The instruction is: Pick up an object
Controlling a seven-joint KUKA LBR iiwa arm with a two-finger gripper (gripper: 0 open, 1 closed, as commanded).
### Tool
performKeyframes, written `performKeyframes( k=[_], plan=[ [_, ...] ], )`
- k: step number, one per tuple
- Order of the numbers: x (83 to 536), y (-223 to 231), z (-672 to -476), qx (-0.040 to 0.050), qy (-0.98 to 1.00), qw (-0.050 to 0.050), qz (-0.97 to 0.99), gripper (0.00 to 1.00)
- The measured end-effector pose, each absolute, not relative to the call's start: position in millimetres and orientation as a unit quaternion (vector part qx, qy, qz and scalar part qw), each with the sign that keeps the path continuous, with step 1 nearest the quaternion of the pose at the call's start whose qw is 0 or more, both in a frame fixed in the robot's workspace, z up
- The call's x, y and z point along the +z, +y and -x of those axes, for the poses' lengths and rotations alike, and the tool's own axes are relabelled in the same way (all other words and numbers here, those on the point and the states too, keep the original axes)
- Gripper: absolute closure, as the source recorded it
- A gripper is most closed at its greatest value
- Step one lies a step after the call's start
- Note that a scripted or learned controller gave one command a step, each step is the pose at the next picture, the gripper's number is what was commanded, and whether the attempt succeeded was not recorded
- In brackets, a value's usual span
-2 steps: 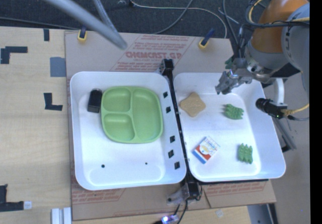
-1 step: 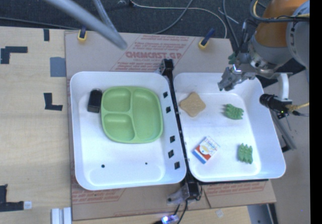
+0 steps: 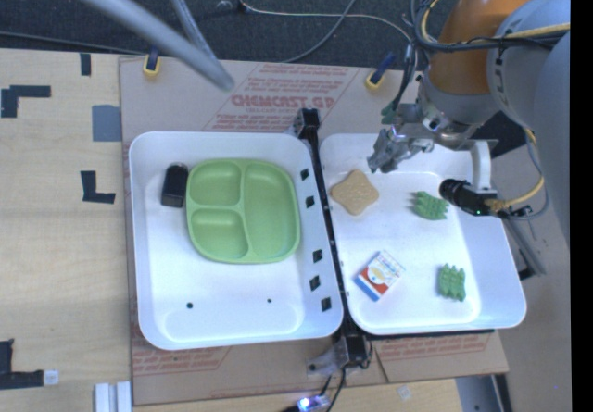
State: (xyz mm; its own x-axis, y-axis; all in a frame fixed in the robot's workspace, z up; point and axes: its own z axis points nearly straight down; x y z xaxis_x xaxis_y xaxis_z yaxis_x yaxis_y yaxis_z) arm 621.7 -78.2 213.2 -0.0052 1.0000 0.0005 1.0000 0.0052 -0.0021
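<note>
My gripper [image 3: 386,156] hangs over the back left part of the right bin [image 3: 491,308], pointing down and left. Just below and left of it lies a tan, square cracker-like piece [image 3: 355,193], apart from the fingertips. A spiky green toy [image 3: 429,206] sits right of the cracker. A second green toy [image 3: 451,281] lies toward the front right. A small white box with red and blue print [image 3: 379,275] rests at the front of the bin. Nothing shows between the fingers.
The left bin [image 3: 157,308] holds a green divided plate [image 3: 244,210] and a small black block [image 3: 174,185] at the plate's left. A black divider strip [image 3: 320,216] runs between the bins. Cables trail behind the bench.
</note>
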Motion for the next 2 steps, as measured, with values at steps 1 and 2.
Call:
performKeyframes(
  k=[1,2],
  plan=[
    [216.9,-15.1,-613.6,0.0001,-0.71,0.001,0.705,1.0],
    [216.0,48.3,-608.1,0.0002,-0.71,0.001,0.704,1.0]
  ],
)
